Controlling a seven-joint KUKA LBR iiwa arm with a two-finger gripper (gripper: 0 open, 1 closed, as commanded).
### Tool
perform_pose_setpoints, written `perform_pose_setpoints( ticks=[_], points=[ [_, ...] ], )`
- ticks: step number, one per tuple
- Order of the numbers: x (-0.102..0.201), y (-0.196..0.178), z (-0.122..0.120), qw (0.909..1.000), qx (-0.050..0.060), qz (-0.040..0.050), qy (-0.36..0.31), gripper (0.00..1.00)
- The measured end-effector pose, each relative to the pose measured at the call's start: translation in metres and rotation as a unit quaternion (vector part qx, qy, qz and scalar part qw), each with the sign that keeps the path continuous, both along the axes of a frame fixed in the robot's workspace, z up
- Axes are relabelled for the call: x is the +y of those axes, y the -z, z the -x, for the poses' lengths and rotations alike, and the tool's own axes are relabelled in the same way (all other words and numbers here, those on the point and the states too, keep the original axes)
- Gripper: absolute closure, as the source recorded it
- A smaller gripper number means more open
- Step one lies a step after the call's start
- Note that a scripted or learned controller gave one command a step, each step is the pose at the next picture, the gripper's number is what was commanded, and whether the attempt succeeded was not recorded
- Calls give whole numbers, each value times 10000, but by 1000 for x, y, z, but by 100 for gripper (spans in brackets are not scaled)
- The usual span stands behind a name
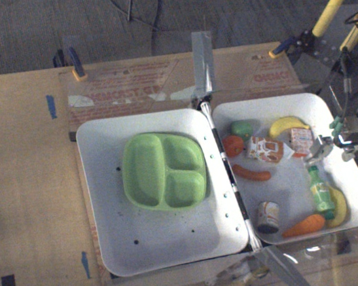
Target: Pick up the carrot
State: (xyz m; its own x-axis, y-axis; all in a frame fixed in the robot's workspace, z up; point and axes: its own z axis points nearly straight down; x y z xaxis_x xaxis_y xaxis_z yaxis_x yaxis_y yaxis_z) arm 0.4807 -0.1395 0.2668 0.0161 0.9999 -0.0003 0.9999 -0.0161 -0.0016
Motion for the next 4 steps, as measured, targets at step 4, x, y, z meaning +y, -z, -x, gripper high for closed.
perform_pose_setpoints(
  ticks=[4],
  points=[
    [-27, 93, -31, 9621, 0, -11, -2728, 0]
  ],
)
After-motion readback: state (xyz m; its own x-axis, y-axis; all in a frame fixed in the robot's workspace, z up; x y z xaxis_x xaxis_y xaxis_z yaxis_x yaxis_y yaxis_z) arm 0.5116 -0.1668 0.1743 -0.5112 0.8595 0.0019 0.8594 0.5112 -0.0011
